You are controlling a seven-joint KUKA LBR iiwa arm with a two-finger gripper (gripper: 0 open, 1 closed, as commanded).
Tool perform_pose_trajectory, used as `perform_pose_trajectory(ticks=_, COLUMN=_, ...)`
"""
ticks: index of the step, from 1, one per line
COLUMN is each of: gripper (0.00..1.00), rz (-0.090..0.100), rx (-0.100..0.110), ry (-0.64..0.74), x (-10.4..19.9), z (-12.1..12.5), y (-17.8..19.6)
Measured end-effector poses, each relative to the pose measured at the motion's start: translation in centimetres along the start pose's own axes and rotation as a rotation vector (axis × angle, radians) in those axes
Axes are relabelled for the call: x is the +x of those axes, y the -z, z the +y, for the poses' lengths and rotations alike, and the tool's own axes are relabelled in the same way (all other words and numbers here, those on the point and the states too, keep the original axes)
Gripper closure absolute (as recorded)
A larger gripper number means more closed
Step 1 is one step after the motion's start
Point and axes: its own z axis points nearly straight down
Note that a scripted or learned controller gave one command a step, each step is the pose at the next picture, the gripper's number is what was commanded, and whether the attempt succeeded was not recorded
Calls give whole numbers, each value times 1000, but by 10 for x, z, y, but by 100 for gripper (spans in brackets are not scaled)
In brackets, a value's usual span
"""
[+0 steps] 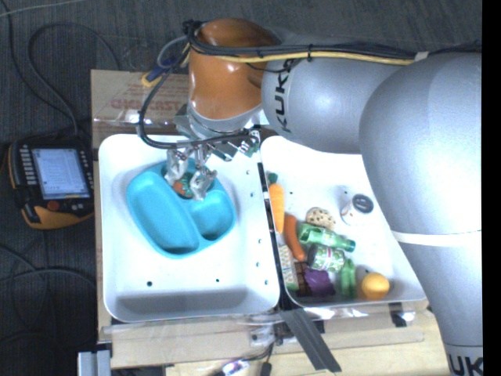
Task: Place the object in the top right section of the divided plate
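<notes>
Blue divided plate under my gripper.
It pinches a small reddish object; I should release low at one o'clock.

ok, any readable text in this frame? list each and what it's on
"KU", the letters visible on the grey arm link by the orange band.
"KU", cut off by the frame's edge, on the large grey arm body at lower right.
Red print on the brown cardboard sheet behind the bins: too blurred to read.
Lit screen of the orange handheld pendant: too small to read.
Label on the green bottle: unreadable.
</notes>
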Motion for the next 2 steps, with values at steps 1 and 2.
perform_pose_trajectory(ticks=1, gripper=100, rz=-10, rx=12, ry=269, x=10, z=-13, y=-14)
perform_pose_trajectory(ticks=2, gripper=100, rz=-9, rx=2, ry=800, x=17, z=-14, y=-18)
